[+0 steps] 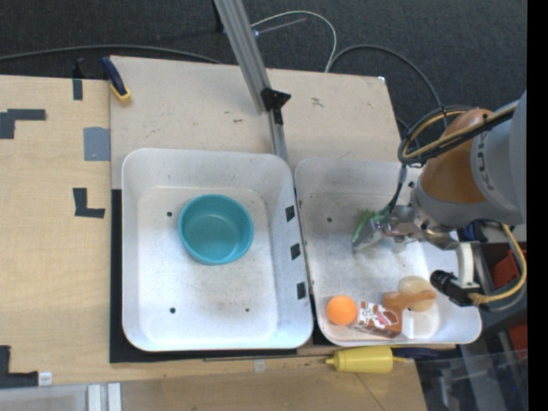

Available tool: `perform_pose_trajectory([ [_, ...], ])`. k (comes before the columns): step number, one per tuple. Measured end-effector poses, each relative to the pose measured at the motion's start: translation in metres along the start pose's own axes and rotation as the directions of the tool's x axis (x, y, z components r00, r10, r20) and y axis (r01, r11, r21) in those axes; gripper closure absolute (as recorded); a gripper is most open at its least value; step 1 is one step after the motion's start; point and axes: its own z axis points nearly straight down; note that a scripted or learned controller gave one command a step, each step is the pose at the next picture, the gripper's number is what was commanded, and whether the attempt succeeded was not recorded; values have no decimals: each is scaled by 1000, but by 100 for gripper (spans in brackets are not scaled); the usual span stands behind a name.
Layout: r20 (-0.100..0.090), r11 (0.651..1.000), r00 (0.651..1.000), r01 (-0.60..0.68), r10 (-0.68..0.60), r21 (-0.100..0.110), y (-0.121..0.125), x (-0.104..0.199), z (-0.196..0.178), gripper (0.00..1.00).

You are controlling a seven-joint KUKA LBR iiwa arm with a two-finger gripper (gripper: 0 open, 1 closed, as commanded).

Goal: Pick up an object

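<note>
White plastic makes up two shallow bins; the left bin [141, 229] holds one teal bowl [216, 229] a little toward ten o'clock of its centre; the right bin [330, 195] holds one orange ball [342, 310], one red-and-white packet [378, 317], one tan rounded piece [413, 294] and one white block [419, 324], all clustered at its six o'clock edge; one yellow bottle [365, 360] lies outside that edge; the gripper [374, 231] sits low near the right bin's centre, pointing toward nine o'clock, beside something green [366, 219]; I cannot tell how wide it stands or whether it holds anything; the arm [467, 174] enters from three o'clock, bent down over the bin.
</note>
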Motion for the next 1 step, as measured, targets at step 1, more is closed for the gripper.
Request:
perform_pose_trajectory([
  [1, 1, 1000, 1000, 1, -1, -7, 1, 0, 2, 0],
])
